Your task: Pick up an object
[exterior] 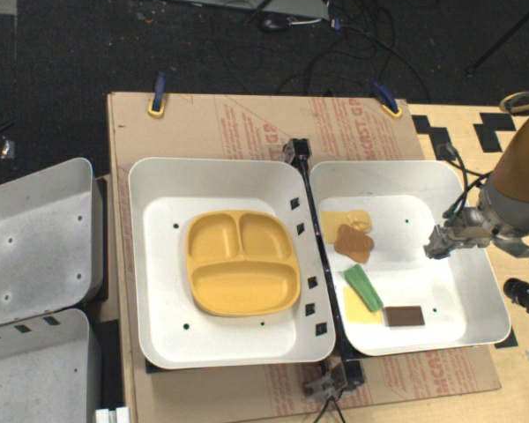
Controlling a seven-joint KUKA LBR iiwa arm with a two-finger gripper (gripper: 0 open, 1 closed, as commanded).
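Along the near edge of the right bin [476, 329] you have a dark brown block [404, 316] lying flat, touching a pale yellow slab [361, 308]. A green stick [364, 286] lies slantwise across that slab. Just beyond it sits a brown lump [353, 242], resting partly on a yellow piece [346, 223] close to the divider between the bins. All five things crowd the left half of this bin; the floor to their right is bare white up to the right wall, so you have open room there.

The gripper [437, 244] hangs over that bare floor near the right wall, level with the brown lump and well apart from it. You cannot tell whether it is open or closed, and nothing shows in it.

In the left bin [154, 236] a yellow divided tray [243, 263] lies in the middle, with white floor on every side.
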